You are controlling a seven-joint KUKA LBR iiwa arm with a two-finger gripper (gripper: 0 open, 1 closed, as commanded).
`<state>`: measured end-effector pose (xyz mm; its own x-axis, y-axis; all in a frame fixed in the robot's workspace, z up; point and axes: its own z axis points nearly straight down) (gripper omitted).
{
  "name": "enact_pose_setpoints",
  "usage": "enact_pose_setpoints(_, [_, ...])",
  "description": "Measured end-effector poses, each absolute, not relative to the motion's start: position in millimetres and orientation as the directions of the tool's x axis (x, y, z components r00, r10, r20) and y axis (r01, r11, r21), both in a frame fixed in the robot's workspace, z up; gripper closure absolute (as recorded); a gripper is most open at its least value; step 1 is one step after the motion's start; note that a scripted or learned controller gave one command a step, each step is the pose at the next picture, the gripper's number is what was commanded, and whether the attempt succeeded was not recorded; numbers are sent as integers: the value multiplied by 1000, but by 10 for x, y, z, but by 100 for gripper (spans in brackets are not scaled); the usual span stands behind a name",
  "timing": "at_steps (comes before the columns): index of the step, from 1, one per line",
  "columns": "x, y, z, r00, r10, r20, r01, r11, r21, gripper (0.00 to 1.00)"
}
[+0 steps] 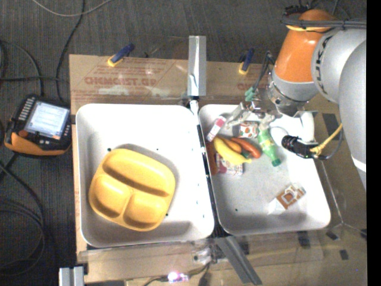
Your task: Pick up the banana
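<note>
The yellow banana (229, 150) lies in the right bin (309, 216), near its upper left, in a small pile. A red-orange sausage-shaped item (249, 147) rests against its right side, and a green bottle (269, 148) lies beyond that. My gripper (250, 117) hangs just above and behind the pile, a little up and right of the banana. It is open, and its fingers (236, 117) are spread and hold nothing. A small white and red box (249, 129) sits under the gripper.
A white tube with a pink cap (215, 127) lies at the banana's upper left, and a small carton (231, 167) sits just below it. A brown and white packet (288, 196) is at the right bin's lower right. A yellow divided tray (133, 187) sits in the left bin (89, 124).
</note>
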<state>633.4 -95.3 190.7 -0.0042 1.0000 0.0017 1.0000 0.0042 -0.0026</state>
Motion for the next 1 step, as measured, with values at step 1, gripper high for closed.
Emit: enact_pose_setpoints(1, [6687,-379,2914,-372,928,-2,928,372,0,0])
